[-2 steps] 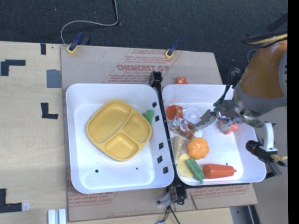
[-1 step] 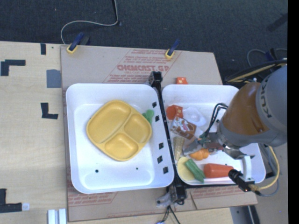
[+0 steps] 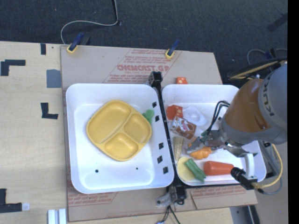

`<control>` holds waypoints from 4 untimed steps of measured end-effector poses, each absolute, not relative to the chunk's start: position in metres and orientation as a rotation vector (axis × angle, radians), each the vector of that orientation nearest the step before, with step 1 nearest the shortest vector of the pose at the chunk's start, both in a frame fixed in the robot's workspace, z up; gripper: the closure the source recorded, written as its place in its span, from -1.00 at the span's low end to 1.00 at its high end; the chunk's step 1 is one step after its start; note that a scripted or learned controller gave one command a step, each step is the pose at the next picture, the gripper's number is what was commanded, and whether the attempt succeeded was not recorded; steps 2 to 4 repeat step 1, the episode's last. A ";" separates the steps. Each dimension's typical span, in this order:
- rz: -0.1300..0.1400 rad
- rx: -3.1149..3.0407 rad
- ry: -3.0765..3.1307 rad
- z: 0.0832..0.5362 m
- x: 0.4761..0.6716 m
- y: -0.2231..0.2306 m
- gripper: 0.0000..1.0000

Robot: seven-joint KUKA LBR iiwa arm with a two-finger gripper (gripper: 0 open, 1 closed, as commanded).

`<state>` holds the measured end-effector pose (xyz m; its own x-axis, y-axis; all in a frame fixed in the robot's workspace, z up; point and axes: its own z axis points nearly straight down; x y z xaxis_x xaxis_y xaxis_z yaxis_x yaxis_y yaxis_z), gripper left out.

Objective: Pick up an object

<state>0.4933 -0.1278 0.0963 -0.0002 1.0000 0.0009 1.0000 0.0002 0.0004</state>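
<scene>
Step in hand looks like the descent onto a target in the right bin [image 3: 243, 90]: commit to one item, e.g. the small orange piece [image 3: 202, 153] by the carrot [image 3: 217, 168], and come straight down so the green pod [image 3: 195, 169] isn't nudged. Gripper [image 3: 209, 141] sits low over the clutter (wrist blocks it), so its opening and any hold: cannot tell.

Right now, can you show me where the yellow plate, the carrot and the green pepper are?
yellow plate [image 3: 119, 129]: camera view, left bin, on the ridge between its compartments.
carrot [image 3: 218, 168]: camera view, right bin, middle of its orange body.
green pepper [image 3: 195, 169]: camera view, right bin, middle of its length.
</scene>
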 end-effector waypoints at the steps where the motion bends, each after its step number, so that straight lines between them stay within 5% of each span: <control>1: -0.006 -2.215 -2.231 0.189 0.511 -0.067 1.00; 4: -0.006 -2.215 -2.231 0.189 0.511 -0.067 1.00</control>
